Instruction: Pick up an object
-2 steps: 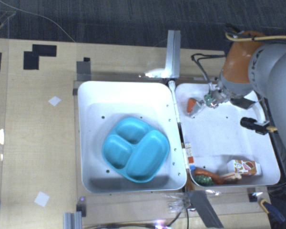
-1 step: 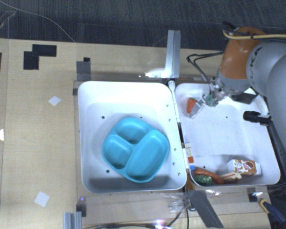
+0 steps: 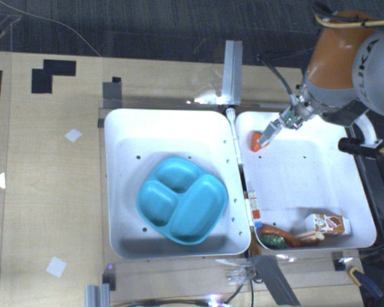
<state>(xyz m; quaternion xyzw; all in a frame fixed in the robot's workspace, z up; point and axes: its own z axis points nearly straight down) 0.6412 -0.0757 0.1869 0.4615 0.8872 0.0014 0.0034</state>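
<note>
My gripper reaches down into the far left corner of the right bin, at the end of the grey arm with the orange band. A small orange-red object sits right at the gripper's tip, touching it or nearly so. Whether it is held or rests on the bin floor is unclear from this angle. At the near edge of the same bin lie a white and brown carton, a green item and a thin brown-orange stick.
The left bin holds a blue divided plate. A narrow ridge separates the two bins. A metal post stands behind the bins, and cables run along the right side.
</note>
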